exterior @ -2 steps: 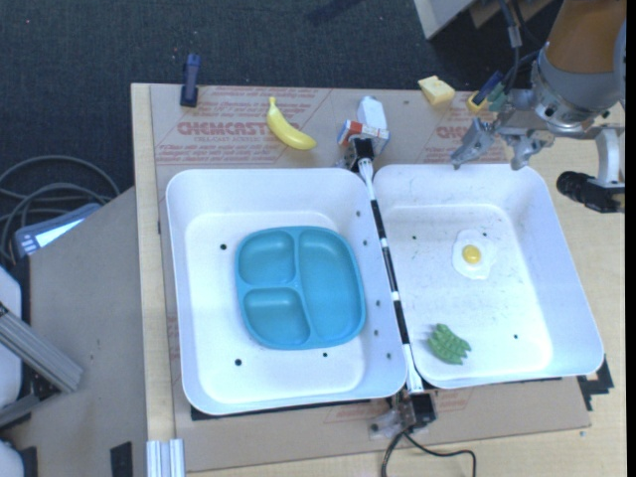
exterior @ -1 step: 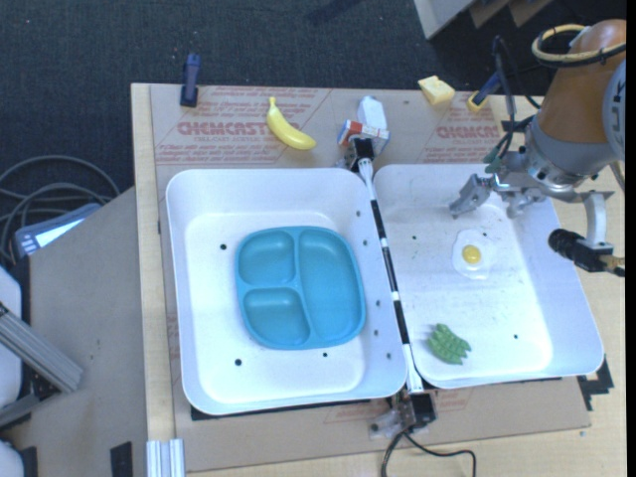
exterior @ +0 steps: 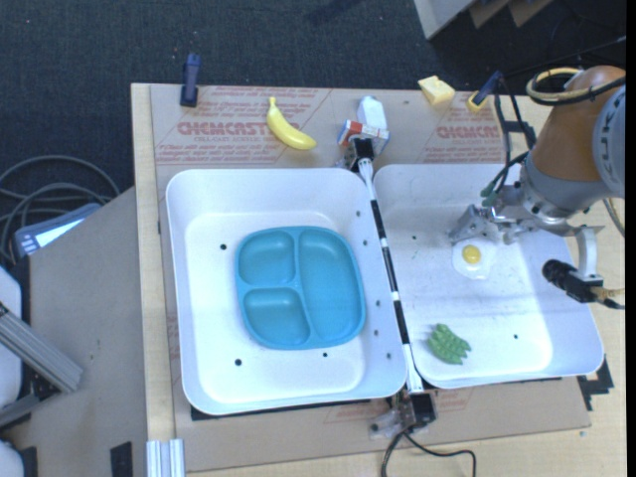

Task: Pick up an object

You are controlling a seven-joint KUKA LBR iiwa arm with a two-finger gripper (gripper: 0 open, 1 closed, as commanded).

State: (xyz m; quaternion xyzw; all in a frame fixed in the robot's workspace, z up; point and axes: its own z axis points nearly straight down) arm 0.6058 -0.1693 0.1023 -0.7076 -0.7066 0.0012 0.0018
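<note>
A toy fried egg (exterior: 472, 257) lies in the right bin (exterior: 537, 361), near its middle. A green knobbly toy (exterior: 448, 345) lies closer to that bin's front edge. My gripper (exterior: 488, 231) hangs over the right bin just behind the egg. Its fingers (exterior: 462, 230) are spread and point down toward the egg, with nothing between them. The grey arm with its orange band (exterior: 576, 132) comes in from the right.
The left bin (exterior: 199, 217) holds a blue divided plate (exterior: 299, 287). On the board behind the bins lie a banana (exterior: 288, 127), a yellow block (exterior: 435, 89), a blue clip (exterior: 189, 78) and a small white and red item (exterior: 369, 122).
</note>
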